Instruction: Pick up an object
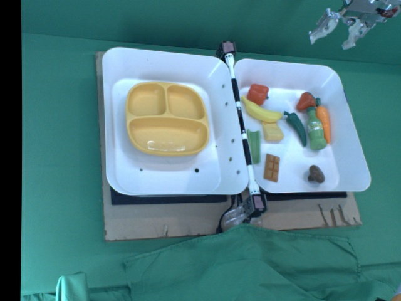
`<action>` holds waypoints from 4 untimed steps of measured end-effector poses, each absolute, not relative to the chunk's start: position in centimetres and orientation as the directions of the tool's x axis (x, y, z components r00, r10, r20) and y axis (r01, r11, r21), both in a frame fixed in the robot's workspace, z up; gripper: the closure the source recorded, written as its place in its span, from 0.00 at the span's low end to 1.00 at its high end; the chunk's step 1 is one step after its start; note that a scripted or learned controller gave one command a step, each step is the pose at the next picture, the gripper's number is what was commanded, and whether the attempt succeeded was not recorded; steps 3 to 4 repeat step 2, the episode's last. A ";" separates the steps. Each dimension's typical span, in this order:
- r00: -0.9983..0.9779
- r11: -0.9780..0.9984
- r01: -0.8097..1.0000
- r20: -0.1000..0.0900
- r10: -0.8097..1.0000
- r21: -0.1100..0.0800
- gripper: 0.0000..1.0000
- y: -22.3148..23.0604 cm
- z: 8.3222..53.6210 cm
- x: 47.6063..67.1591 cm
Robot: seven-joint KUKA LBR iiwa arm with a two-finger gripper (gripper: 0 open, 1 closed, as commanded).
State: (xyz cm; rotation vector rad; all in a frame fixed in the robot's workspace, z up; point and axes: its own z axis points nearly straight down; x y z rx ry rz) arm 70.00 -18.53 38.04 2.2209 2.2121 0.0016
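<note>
Task not yet begun: the gripper (338,33) hangs with jaws spread and empty beyond the far right corner of the right bin (351,162), where the toy foods, banana (260,111) included, lie untouched.

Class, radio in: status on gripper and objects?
Gripper open, high beyond right bin. Banana, carrot, other toy food untouched in bin. Nothing blocking.

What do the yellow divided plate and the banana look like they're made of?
The yellow plate looks like moulded plastic: uniform colour, soft sheen, rounded compartment walls. The banana seems to be a toy, likely plastic or rubber, with flat even yellow and a smooth surface; which of the two I cannot tell.
</note>
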 end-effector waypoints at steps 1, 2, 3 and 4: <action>0.005 -0.005 1.000 -0.001 1.000 -0.006 0.00 -17.8 28.7 67.7; 0.000 0.000 1.000 -0.003 1.000 0.012 0.00 -15.9 34.8 70.2; 0.000 0.000 1.000 -0.003 1.000 0.012 0.00 -15.9 34.8 70.2; 0.000 0.000 1.000 -0.003 1.000 0.012 0.00 -15.9 34.8 70.2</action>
